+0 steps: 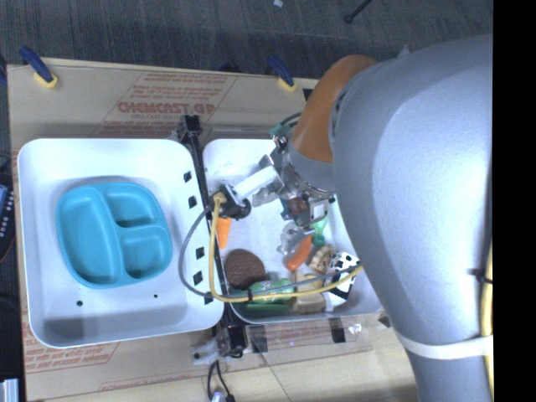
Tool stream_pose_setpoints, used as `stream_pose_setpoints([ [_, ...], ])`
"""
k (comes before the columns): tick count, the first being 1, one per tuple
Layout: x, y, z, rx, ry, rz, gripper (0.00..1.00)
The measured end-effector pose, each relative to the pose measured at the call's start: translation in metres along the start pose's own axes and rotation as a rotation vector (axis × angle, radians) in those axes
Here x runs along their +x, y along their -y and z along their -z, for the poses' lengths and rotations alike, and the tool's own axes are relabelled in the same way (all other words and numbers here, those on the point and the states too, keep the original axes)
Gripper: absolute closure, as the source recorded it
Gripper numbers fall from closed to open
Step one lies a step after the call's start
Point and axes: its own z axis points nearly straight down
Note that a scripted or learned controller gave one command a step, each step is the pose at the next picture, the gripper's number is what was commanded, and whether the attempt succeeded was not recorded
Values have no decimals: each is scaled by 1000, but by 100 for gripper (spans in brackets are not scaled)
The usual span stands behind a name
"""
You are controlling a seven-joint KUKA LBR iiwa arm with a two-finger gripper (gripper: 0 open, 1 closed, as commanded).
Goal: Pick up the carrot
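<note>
The carrot lies in the right bin, close against that bin's left wall, well off to the view's left of the hand; the two are apart, with bare white floor between them. It is a small, slim orange piece, lying roughly lengthwise along the wall with its narrower end toward the near edge; a brown round thing sits just beside that end.

The hand hangs over the middle of the same bin, under the arm's orange band and the big grey arm that reaches in from the right; from where I stand I cannot tell whether it is open or closed, nor whether it grips anything. Right under it lies a second orange bit (its kind I cannot make out), and whether the hand touches it is unclear.

Along the near wall of that bin lie a green thing, a pale beige lump and a black-and-white patterned piece, crowded together.

The left bin holds a blue divided plate, lying flat; both bins rest on the cardboard-covered tabletop, whose far edge carries two blue clamps.
</note>
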Motion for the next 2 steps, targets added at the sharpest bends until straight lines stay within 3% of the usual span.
stream_pose_setpoints([
  [1,-13,42,-17,3,6,-60,0],
  [2,-21,-12,-16,0,-1,-62,0],
])
